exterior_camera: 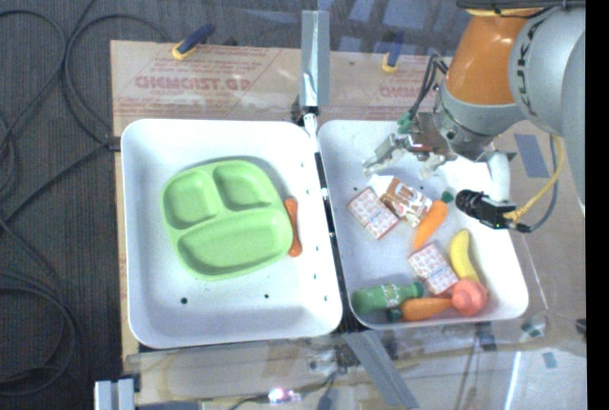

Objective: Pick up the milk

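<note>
Three small cartons lie in the right bin [495, 299]. A white and brown one [404, 201] sits just below my gripper. A red-and-white checkered one [371, 213] lies to its left, and another checkered one [433, 267] is nearer the front. I cannot tell which of them is the milk. My gripper [406, 158] hovers over the back of the right bin, a little above the brown carton. Its fingers [381, 157] are spread open with nothing between them.
Also in the right bin are a carrot [430, 223], a banana [462, 254], a green bottle [385, 296], a second carrot [426, 308] and a pink fruit [466, 297]. The left bin [143, 303] holds a green divided plate [228, 216] and an orange stick [293, 225].
</note>
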`<state>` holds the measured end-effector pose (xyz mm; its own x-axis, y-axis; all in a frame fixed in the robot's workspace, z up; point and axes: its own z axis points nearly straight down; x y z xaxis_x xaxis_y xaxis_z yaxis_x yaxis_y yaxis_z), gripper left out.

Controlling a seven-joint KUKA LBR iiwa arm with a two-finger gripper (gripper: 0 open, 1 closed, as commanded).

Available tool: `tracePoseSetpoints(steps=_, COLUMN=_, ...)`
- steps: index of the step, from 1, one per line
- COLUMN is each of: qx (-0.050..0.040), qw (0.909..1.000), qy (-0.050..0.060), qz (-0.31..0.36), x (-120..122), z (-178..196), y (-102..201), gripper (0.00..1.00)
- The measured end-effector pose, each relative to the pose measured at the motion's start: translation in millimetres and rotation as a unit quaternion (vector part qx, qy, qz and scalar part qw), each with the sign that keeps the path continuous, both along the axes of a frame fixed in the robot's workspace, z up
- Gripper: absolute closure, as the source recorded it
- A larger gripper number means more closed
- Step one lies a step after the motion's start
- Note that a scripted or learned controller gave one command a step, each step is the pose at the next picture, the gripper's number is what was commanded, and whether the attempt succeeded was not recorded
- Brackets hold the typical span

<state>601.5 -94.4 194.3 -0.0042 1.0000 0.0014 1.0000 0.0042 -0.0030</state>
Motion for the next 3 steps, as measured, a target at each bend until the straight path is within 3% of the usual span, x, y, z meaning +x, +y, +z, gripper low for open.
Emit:
tracePoseSetpoints(steps=1, qx=-0.0004, qw=0.9996, qy=-0.002, qz=-0.028, x=-13, z=-90, y=-18, gripper=0.00)
tracePoseSetpoints(steps=2, qx=0.0003, qw=0.9996, qy=-0.001, qz=-0.028, x=-13, z=-82, y=-18, gripper=1.00)
tracePoseSetpoints(steps=3, qx=-0.0010, qw=0.9987, qy=0.000, qz=-0.051, x=1, z=-11, y=56, gripper=1.00)
